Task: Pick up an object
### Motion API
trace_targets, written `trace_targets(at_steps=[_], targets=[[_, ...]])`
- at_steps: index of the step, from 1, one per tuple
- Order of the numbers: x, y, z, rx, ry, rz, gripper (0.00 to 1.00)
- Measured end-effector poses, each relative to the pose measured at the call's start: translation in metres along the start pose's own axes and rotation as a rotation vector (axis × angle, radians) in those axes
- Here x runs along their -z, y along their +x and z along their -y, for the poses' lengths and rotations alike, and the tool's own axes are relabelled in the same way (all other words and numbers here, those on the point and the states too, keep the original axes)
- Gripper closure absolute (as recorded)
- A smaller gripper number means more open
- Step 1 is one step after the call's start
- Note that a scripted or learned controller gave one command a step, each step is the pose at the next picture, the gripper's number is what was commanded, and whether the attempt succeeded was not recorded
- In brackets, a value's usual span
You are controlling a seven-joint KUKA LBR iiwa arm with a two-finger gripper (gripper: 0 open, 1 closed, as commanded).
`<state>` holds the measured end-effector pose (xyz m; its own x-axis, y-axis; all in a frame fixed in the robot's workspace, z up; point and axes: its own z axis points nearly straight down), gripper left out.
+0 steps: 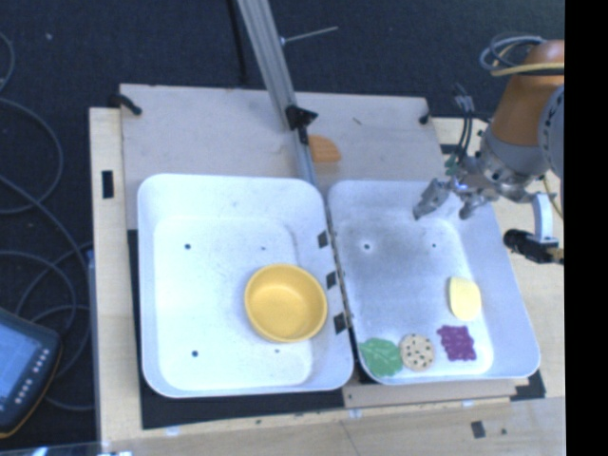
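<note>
"What's at the front of the right bin?"

"A green thing, a cookie, a purple thing and a yellow piece. A yellow bowl sits in the left bin."

"And further back?"

"The jaws hang apart over the right bin's far edge, holding nothing."

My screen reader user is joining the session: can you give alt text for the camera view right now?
The gripper hangs open over the far edge of the right bin, holding nothing. Along that bin's near edge lie a green piece, a cookie, a purple piece and a pale yellow piece. The left bin holds a yellow bowl.
</note>
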<state>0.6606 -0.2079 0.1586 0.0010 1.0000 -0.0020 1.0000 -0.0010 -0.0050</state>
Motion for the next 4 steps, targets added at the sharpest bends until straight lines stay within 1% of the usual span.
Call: trace_targets(at_steps=[1, 2, 3, 4], targets=[[-0.053, -0.001, 0.001, -0.001, -0.001, 0.000, 0.00], [-0.037, -0.002, -0.001, 0.000, -0.010, 0.004, 1.00], [0.029, -0.003, -0.001, -0.001, -0.014, 0.001, 1.00], [0.065, -0.005, -0.002, 0.002, -0.011, 0.000, 1.00]])
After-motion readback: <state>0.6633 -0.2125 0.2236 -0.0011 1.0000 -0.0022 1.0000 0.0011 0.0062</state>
